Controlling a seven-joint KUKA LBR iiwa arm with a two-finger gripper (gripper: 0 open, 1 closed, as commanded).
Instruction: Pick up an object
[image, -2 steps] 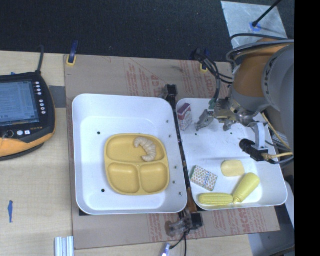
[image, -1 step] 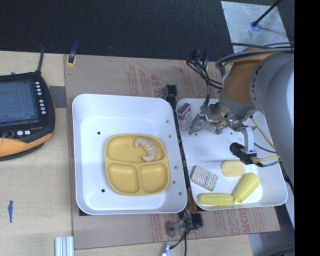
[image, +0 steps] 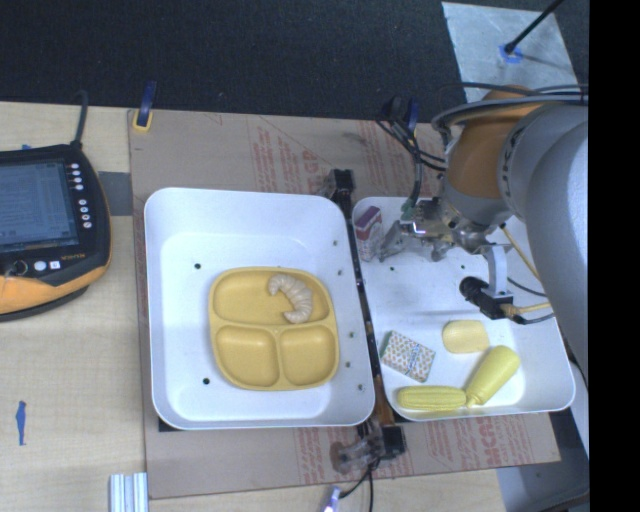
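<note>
Looking down at a slant, the camera view takes in two white bins side by side. The gripper (image: 385, 243) is seen low over the right bin (image: 400, 300), close to its far left corner, beside the wall shared with the left bin (image: 160, 300). Whether anything is gripped, or how the jaws stand, cannot be told from this view.

A small maroon and white object (image: 367, 221) is seen right at that far left corner, touching or just beside the gripper; it is judged the nearest candidate, lying toward the far wall from the jaws. Its long axis cannot be made out.

The other candidates are gathered well apart from the gripper, along the near edge of the right bin: a patterned packet (image: 408, 356), a corn cob (image: 432, 399) laid lengthwise along the near wall, a yellow bottle-like piece (image: 492, 373) slanted toward the near right corner, and a pale yellow block (image: 465, 336) just behind it.

In the left bin a yellow divided tray (image: 250, 360) is seen at the centre, with a pale shrimp-like item (image: 293, 296) resting in its far compartment.
</note>
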